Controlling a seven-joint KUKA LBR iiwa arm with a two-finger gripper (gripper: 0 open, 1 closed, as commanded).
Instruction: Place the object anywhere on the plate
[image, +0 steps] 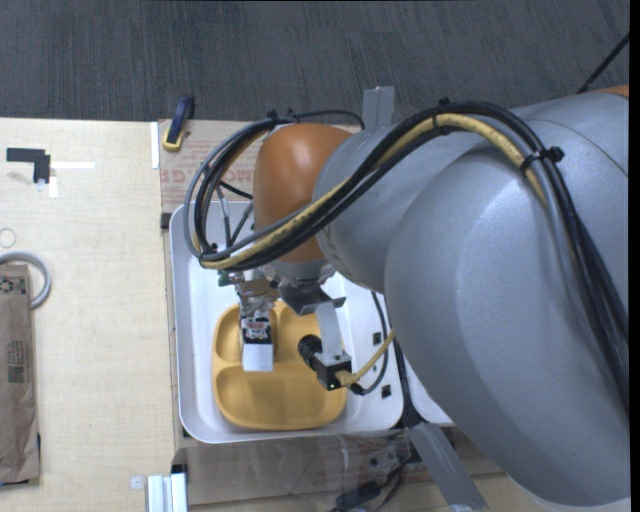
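Yellow divided plate (275, 400) lies in the white bin (190, 330), and we see our hand (257, 345) low over it, whether apart or together we cannot tell, while the object stays hidden, so its handling remains unjudged.

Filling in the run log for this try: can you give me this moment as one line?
arm: reaching in over white bin | claw: above yellow plate | grasp: cannot tell | object: not identified | placement: unconfirmed

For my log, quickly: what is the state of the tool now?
Tool: above the yellow plate; open or shut cannot be told.
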